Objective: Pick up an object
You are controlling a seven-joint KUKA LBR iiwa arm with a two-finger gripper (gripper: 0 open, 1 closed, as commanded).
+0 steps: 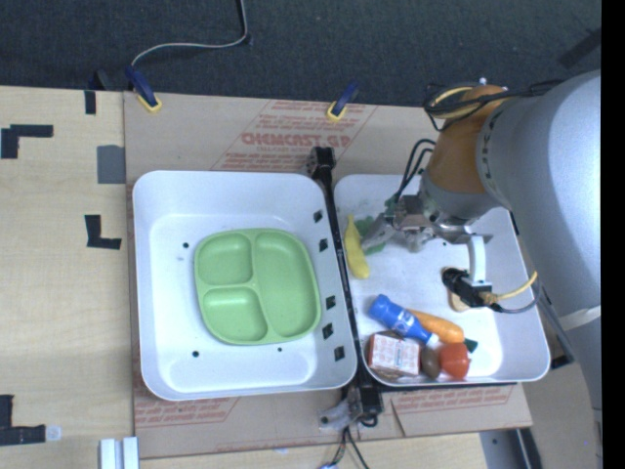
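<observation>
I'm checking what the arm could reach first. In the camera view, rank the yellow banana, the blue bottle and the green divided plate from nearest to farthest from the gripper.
1. The yellow banana, right bin's left edge, just left of the gripper.
2. The blue bottle, lower in the right bin.
3. The green divided plate, over in the left bin.

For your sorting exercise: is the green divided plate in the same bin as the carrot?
No, the green plate lies in the left bin, while the carrot lies in the right bin.
</observation>
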